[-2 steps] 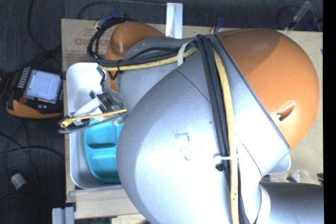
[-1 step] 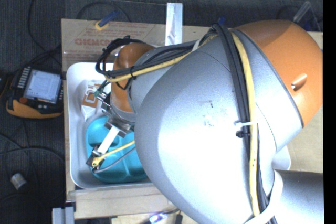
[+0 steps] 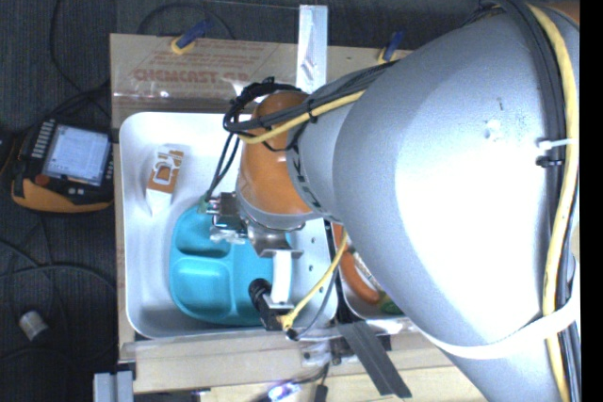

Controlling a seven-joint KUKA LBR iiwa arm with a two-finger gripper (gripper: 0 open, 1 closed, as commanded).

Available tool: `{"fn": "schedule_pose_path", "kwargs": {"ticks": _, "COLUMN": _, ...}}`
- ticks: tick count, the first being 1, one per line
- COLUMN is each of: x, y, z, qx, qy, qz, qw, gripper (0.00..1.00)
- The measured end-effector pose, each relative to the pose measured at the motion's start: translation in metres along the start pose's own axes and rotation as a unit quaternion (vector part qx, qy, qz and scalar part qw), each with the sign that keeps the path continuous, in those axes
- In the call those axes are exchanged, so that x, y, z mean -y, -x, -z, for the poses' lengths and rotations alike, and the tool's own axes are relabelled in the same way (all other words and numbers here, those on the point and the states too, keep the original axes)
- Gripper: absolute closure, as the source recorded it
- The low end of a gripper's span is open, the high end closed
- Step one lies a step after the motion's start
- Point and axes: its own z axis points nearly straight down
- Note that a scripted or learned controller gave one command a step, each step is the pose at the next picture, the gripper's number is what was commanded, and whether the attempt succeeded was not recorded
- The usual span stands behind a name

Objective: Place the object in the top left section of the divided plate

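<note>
A teal divided plate [image 3: 203, 273] lies in the left white bin [image 3: 141, 231], toward its front. An orange and white object [image 3: 164, 171] lies on the bin floor behind the plate, near the back left. The arm's orange band [image 3: 268, 169] and wrist hang over the plate's right side, and the gripper [image 3: 236, 231] sits low over the plate's back right part. The wrist hides the gripper's tips.
The big grey arm body [image 3: 452, 202] covers the right bin and most of the right side. An orange item [image 3: 358, 282] peeks out under the arm at the right bin's front. A handheld device [image 3: 66, 160] lies on the floor to the left of the bench.
</note>
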Motion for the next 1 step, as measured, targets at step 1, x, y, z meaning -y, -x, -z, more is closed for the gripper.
{"fn": "schedule_pose_path", "kwargs": {"ticks": 1, "x": -0.036, "y": -0.0639, "z": 0.0211, "qx": 0.016, "qy": -0.024, "qz": -0.077, "qw": 0.9966, "gripper": 1.0}}
